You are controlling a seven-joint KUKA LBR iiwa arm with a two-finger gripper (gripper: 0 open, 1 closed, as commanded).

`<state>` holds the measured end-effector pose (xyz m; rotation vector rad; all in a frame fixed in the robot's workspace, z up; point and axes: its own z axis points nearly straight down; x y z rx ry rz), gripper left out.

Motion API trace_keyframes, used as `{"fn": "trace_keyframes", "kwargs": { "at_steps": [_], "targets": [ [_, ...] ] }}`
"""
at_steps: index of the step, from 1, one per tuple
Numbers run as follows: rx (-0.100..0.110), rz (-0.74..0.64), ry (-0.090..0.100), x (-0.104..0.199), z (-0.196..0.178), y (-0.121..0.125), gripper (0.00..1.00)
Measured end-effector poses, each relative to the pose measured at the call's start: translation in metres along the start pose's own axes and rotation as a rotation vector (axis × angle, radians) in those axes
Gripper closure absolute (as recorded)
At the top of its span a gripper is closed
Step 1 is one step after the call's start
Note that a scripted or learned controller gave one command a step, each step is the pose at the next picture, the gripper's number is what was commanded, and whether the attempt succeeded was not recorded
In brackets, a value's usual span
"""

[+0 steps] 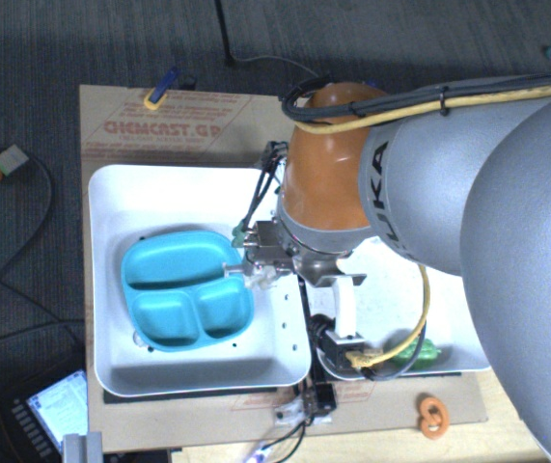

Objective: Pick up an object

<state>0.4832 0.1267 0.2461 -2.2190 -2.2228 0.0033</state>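
Observation:
A light blue divided plate [183, 290] lies in the left white bin [121, 191], toward its middle. My gripper [259, 260] hangs under the orange wrist band, right at the plate's right rim, over the wall between the two bins. The arm's grey body covers most of the right bin [458, 350]. A green object [422, 355] peeks out from under the arm at that bin's front edge.
A small orange ring-shaped item [434, 415] lies on the bench in front of the right bin. A blue and yellow clip [162, 87] rests on the cardboard sheet behind the left bin. Cables hang off the wrist down toward the bins' front edge.

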Motion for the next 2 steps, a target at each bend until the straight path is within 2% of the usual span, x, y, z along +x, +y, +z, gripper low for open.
{"fn": "trace_keyframes", "kwargs": {
  "at_steps": [1,2],
  "targets": [
    [0.001,-0.001,0.0,0.077,0.021,0.015,1.0],
    [-0.004,0.002,-0.001,0.056,-0.05,0.094,1.0]
  ]
}}
